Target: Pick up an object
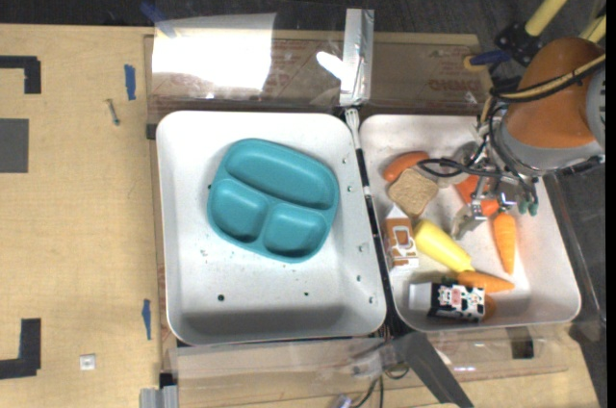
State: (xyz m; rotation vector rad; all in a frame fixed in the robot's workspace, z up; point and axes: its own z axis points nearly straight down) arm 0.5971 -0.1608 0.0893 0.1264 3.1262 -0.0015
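Currently the arm [551, 108] reaches in from the right side of the camera view and ends over the upper part of the right bin [563, 295]. Its claw [489, 200] points down into the bin among black cables. Whether the claw is apart or together cannot be determined; its metal parts and the cables overlap in this view, and no object can be seen between them.

Right bin contents:
- One carrot [504, 241] lies just beside the claw, on its lower right, with the point toward the near wall.
- A second, flatter orange piece [487, 281] lies below that carrot, touching the top of a small bottle.
- The bottle [452, 299], with a black-and-white label, lies on its side near the front wall.
- A yellow banana-shaped piece [442, 245] lies in the centre of the bin.
- A small brown and white box [400, 240] lies just left of the yellow piece, near the dividing wall.
- A slice of bread [415, 192] lies above the box, and overlaps an orange item [403, 165].

Left bin [183, 233] contents: one teal divided plate [273, 198] with three compartments, set near the middle.

Both bins sit side by side on the wooden surface [72, 204].
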